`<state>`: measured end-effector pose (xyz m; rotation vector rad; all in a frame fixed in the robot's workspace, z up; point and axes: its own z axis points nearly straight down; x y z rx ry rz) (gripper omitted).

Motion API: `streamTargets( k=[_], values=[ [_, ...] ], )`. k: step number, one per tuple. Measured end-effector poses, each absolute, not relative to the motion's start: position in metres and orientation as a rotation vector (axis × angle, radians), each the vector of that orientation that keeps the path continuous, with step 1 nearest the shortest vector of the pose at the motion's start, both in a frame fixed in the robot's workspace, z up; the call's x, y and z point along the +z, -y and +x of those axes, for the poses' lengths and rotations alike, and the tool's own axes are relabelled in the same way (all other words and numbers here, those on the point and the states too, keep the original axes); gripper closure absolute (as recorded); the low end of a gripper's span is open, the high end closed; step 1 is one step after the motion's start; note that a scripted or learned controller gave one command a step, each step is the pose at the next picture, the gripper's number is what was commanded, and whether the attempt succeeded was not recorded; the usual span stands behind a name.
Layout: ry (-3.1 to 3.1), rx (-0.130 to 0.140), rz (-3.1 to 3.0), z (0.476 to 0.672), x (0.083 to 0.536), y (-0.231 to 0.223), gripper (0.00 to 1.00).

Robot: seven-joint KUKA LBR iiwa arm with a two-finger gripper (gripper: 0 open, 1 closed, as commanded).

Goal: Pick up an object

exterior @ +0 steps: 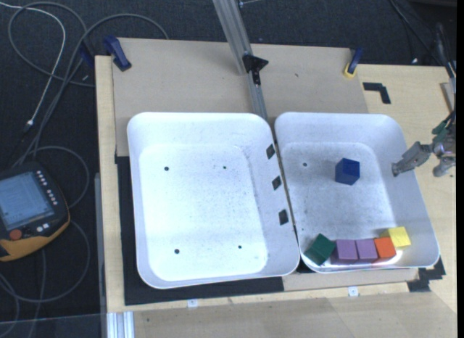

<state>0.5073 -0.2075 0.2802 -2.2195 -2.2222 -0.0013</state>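
So my claw (425, 159) is hanging out at the far right, just over the right rim of the right bin (406, 141). The fingers are spread open and there's nothing between them.

The blue cube (347, 170) sits alone in the middle of that bin, a bit toward the far side, well to the left of my claw. The rest of the blocks are bunched up along the near edge: a green one (319, 247) on the left, tilted a bit, then two purple ones (347, 249) (367, 249) touching side by side, an orange one (385, 247), and a yellow one (399, 238) at the right end, slightly farther back.

The left bin (145, 141) is right beside it, rims nearly touching. A pendant (27, 204) lies on the floor off to the left, with cables around it.
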Motion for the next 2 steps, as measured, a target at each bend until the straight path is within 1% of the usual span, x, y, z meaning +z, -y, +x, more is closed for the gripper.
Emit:
streamTargets(
  k=[1,2],
  values=[
    [2.22,0.004,-2.211,0.556,0.158,0.183,0.0],
    [2.223,0.001,-2.216,0.614,0.096,0.184,0.0]
  ],
)
